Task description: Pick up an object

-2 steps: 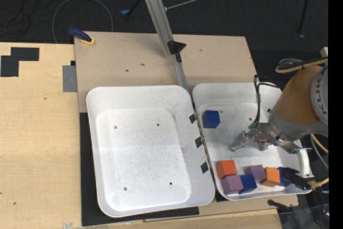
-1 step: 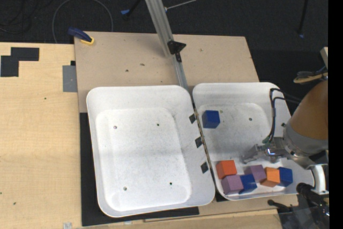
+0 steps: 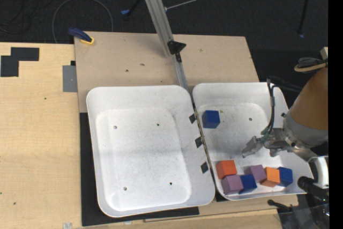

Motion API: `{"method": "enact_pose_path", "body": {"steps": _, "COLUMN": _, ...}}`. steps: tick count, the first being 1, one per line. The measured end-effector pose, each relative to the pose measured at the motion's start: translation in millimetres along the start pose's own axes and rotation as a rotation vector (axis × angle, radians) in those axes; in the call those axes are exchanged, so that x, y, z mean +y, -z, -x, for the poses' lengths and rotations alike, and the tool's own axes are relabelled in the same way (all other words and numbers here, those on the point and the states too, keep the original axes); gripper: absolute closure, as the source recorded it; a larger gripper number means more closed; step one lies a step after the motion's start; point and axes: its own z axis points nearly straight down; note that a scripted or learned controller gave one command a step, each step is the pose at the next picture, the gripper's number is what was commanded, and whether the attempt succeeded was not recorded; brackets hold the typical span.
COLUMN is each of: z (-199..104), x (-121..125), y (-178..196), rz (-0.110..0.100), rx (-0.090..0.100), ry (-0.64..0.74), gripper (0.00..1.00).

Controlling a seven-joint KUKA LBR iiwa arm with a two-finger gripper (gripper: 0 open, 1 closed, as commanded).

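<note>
Hovering jaws [image 3: 256, 147] — purple cube [image 3: 257, 172] just below.

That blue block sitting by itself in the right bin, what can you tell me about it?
The blue block is a small solid-looking cube, plain deep blue all over. It rests flat on the floor of the right bin, near the wall that borders the left bin, in the far half. Nothing touches it; the other blocks cluster along the near edge.

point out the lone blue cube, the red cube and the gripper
lone blue cube [image 3: 211, 118], camera view, centre of its front face
red cube [image 3: 226, 168], camera view, middle of its top face
gripper [image 3: 251, 150], camera view, at its fingertips
</note>
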Motion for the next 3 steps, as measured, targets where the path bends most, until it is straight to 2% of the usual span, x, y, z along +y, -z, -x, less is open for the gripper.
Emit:
{"method": "enact_pose_path", "body": {"steps": 1, "z": -31, "x": -1, "y": -24, "rz": -0.003, "rx": -0.001, "ry": -0.003, "gripper": 0.0}}
{"method": "enact_pose_path", "body": {"steps": 2, "z": -15, "x": -1, "y": 31, "rz": 0.0, "rx": -0.003, "ry": -0.006, "gripper": 0.0}}
{"method": "enact_pose_path", "body": {"steps": 3, "z": -46, "x": 62, "y": -35, "rz": -0.007, "rx": 0.001, "ry": 0.0, "gripper": 0.0}}
